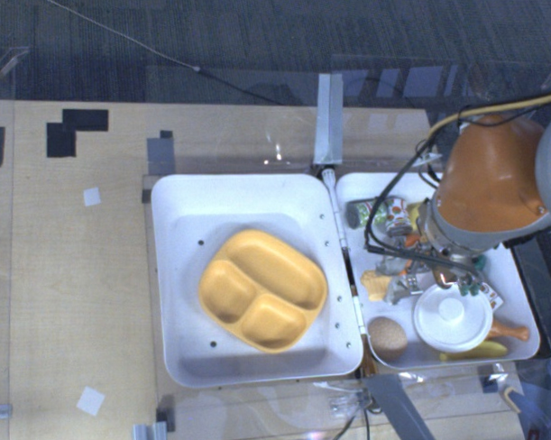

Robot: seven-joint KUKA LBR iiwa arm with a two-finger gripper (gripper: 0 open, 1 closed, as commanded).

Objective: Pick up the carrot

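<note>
1. Orange band of my arm (pixel 487 182) looms largest, highest above the bench and closest to the lens, over the right bin (pixel 521 274).
2. Carrot (pixel 512 331): an orange stub lying at the right bin's near right corner, its left end hidden under a white bowl (pixel 452 317). Nothing of mine touches it.
3. Just below the carrot and the bowl, a yellow banana (pixel 476 350) lies along the bin's near wall.
4. White bowl sits upright, just left of the carrot, touching or overlapping it (cannot tell which).
5. My gripper (pixel 420 271) hangs just above and left of the bowl, amid cables and metal parts; whether it is spread or pressed together I cannot tell.
6. Left of the bowl, a brown round item (pixel 387 335) rests in the near left corner; a pale yellow piece (pixel 375 283) lies above it.
7. Small mixed items crowd the far left of that bin, too cluttered to name.
8. Left bin (pixel 176 218) holds a yellow three-compartment tray (pixel 263 288), set at a slant.
</note>
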